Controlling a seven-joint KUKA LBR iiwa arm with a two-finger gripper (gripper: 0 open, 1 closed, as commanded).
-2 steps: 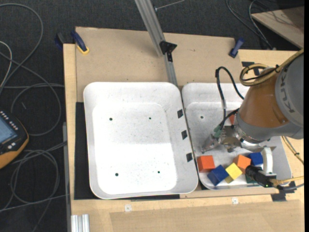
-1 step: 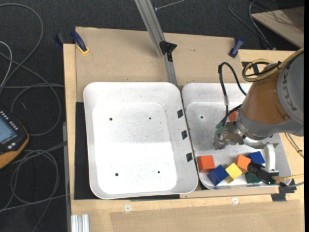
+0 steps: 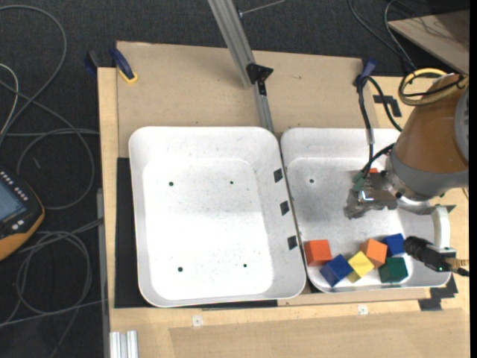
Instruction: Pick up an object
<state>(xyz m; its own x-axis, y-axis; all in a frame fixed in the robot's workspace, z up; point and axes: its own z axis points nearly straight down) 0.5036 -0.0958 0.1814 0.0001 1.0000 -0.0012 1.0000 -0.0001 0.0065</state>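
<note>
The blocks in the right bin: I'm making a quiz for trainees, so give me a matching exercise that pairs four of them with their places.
Things:
1. orange block
2. yellow block
3. green block
4. tool

Places:
A. farthest right of the cluster
B. above the blocks, over bare bin floor
C. farthest left, nearest the divider
D. middle of the cluster

Pairs: 1-C, 2-D, 3-A, 4-B

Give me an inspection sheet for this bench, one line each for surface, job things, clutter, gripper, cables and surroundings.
Surface: wooden bench bearing left bin and right bin.
Job things: orange block, blue block, yellow block, second orange block, second blue block and green block along the right bin's near edge.
Clutter: nothing seen.
Gripper: gripper above the right bin, away from the blocks.
Cables: loose cables on the floor.
Surroundings: handheld pendant at left; metal pole.
</note>
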